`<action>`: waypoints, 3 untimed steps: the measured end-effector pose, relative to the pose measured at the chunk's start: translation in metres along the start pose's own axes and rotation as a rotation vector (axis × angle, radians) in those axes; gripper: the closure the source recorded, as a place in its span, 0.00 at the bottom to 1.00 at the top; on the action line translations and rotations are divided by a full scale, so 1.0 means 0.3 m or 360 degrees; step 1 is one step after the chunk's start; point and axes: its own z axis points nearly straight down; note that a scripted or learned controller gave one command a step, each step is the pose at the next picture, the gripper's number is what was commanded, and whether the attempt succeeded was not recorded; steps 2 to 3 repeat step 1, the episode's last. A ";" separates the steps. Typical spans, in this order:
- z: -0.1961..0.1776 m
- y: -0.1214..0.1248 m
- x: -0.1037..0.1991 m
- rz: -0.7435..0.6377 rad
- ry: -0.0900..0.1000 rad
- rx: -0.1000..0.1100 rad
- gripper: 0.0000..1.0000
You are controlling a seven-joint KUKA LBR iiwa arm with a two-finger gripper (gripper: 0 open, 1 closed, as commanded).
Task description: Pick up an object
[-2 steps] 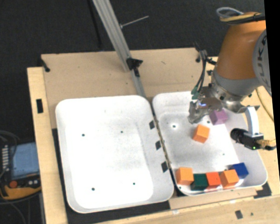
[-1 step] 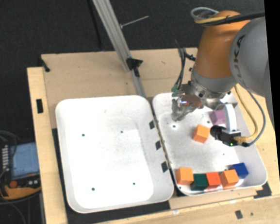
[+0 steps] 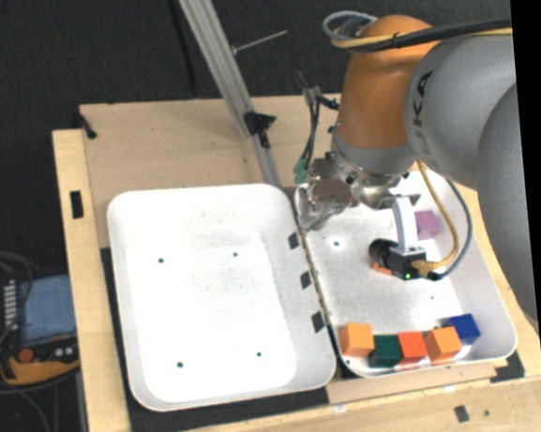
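From my remote seat I see two bins, the left bin (image 3: 211, 291) and right bin (image 3: 349, 250), both of smooth white plastic with a faint sheen. They sit on a bench (image 3: 83, 274) of pale, matt, unfinished-looking wood. The arm (image 3: 467, 90) has a smooth grey shell, semi-gloss, and its orange band (image 3: 377, 88) shines more. Along the right bin's near edge, the blocks (image 3: 409, 344) look matt and smooth-faced. A ribbed metal rail (image 3: 225, 68) slants over the bench's far edge.
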 end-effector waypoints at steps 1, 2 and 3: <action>-0.006 0.049 0.171 -0.0002 0.0001 0.0000 1.00; -0.006 0.049 0.171 -0.0002 0.0001 0.0000 1.00; -0.006 0.049 0.171 -0.0002 0.0001 0.0000 1.00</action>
